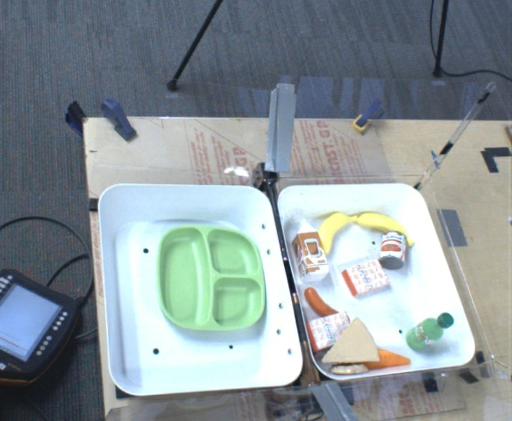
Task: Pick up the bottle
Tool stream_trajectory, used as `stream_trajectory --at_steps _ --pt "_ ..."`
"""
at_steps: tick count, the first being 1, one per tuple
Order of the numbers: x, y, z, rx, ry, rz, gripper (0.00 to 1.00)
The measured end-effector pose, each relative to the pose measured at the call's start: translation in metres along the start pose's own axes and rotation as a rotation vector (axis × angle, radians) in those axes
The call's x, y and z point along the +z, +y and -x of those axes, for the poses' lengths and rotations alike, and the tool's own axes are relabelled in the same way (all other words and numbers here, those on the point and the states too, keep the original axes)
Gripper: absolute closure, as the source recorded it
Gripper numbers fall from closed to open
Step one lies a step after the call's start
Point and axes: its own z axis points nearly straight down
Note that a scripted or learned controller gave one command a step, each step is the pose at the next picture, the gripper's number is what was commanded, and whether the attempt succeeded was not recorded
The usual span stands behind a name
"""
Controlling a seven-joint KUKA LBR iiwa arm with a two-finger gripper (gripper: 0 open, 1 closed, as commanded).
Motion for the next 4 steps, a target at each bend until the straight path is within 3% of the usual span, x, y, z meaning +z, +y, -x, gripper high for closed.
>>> stream_trajectory --at_steps 4 --pt "-0.0003 -0.0002 0.0000 -0.335 0.001 0.000 1.00"
